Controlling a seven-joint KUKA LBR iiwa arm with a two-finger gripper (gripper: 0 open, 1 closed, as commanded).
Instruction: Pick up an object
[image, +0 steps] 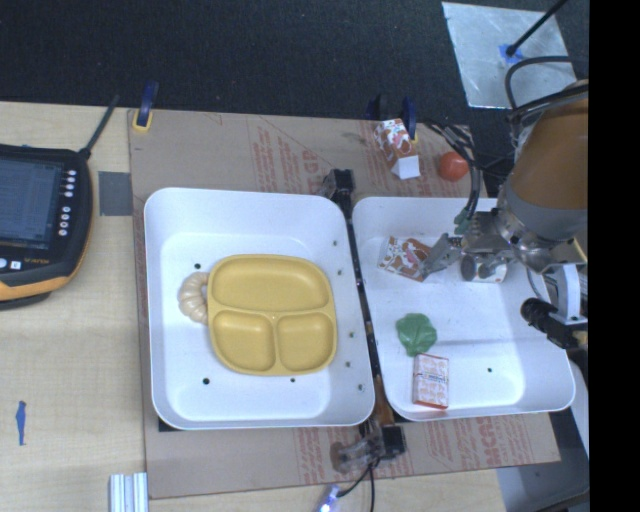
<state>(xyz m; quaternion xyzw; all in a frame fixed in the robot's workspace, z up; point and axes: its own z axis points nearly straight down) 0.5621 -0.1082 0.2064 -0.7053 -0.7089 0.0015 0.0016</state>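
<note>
beige object (192, 296): half under yellow tray (271, 313) | tablet (38, 220): cut off

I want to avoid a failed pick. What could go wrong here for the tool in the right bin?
1. The tool is at the edge of the flat snack packet; it may slide away rather than lift.
2. The packet lies near the right bin's left wall, so a pushed packet could jam there.
3. The green object and the small box lie close below; a sweep might disturb them.

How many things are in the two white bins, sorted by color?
Yellow: 1, the divided tray
Tan: 1, the lumpy thing tucked at the tray's left edge
Green: 1, the leafy thing
Red and white packets: 2, the one by the gripper and the one near the front
Total: 5
</note>
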